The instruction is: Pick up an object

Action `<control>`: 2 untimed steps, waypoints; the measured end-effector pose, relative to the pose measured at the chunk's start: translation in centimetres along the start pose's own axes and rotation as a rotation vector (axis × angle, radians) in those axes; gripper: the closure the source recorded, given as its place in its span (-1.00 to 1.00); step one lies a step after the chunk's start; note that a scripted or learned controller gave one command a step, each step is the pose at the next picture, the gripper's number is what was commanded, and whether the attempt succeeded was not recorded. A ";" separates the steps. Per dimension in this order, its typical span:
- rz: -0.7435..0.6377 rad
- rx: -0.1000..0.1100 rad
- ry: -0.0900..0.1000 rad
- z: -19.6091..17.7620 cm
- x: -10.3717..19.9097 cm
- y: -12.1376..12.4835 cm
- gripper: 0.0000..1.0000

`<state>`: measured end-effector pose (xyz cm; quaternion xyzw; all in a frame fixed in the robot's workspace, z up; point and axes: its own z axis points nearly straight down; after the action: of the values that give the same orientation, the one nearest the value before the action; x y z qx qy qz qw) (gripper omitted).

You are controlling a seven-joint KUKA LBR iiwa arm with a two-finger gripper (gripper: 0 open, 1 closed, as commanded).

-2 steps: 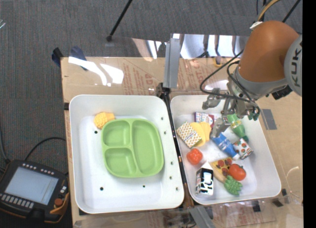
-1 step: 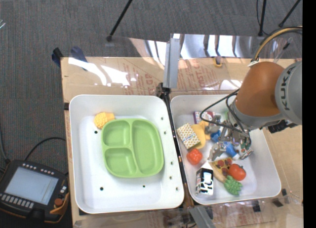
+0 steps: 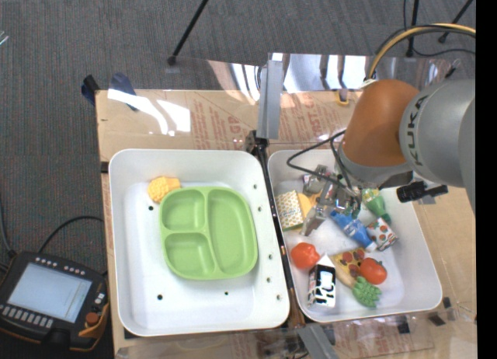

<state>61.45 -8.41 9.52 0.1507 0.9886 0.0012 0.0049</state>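
The pincer (image 3: 320, 214) is seen low inside the right-hand shallow white bin (image 3: 425, 260), reached in from the right by the grey arm with its orange band (image 3: 380, 120); whether its metal tips are spread or closed cannot be told, and nothing is seen held. The candidates for picking lie crowded here: a yellow-and-white checked block (image 3: 290, 208) just beside the tips, a blue oblong toy (image 3: 353, 229) under the wrist, a round red tomato-like ball (image 3: 304, 255), a black-and-white carton (image 3: 323, 285), a second red ball (image 3: 373, 270) and a green leafy toy (image 3: 366, 291). The left-hand white bin (image 3: 132, 272) carries a lime-green divided plastic plate (image 3: 208, 231) and a small yellow corn-like piece (image 3: 161, 188). For the step to be done well, one target should be chosen, probably the checked block; the tips should be centred across its narrow sides, lowered until the block is straddled, then closed. Neighbours touching it may be nudged, so a straight vertical lift is advised.
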 end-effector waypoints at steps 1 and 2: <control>0.041 0.004 0.005 0.6 -1.2 -7.0 -1.00; -0.010 0.003 0.008 0.4 4.9 -12.6 -1.00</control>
<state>53.03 -18.98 9.05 0.1457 0.9893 0.0001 0.0008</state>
